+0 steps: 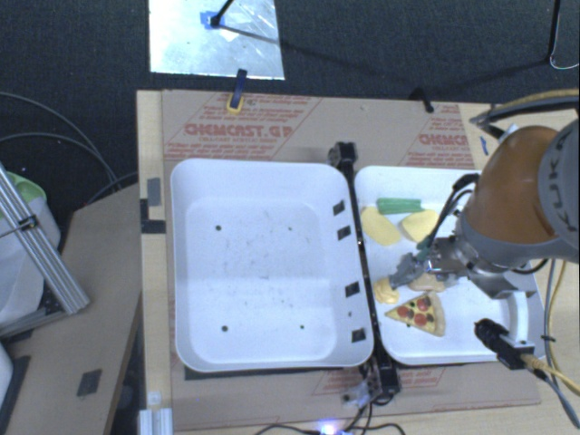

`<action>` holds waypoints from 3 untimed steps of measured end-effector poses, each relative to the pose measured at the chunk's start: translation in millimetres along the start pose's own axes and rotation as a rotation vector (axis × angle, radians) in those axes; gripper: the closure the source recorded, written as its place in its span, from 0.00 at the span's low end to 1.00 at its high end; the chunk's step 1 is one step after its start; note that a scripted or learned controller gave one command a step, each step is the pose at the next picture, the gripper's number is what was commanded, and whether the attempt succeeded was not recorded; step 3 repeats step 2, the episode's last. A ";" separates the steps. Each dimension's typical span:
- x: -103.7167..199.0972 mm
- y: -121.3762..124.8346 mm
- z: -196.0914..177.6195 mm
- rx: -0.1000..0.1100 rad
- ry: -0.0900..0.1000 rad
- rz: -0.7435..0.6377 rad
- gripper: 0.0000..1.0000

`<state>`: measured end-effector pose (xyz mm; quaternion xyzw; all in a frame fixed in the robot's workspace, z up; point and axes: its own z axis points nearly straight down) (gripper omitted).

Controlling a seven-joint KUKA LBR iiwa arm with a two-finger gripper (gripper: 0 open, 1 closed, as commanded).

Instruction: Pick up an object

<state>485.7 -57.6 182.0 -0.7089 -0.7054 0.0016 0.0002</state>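
The gripper (410, 270) sits low in the right bin (458, 178), tips beside a small yellow piece (387, 290); how far apart they stand cannot be told. A pizza slice (418, 314) lies at five o'clock, a yellow wedge (381, 227) at eleven, a green stick (399, 206) beyond.

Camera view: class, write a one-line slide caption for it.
Gripper low in the right bin among a pizza slice, yellow pieces and a green piece.
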 end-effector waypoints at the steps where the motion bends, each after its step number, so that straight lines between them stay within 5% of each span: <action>1: 68.5 2.9 -163.9 -0.023 0.007 -0.016 0.00; 2: 4.3 9.3 3.3 0.008 0.001 0.001 0.00; 3: 4.3 9.3 3.3 0.008 0.001 0.001 0.00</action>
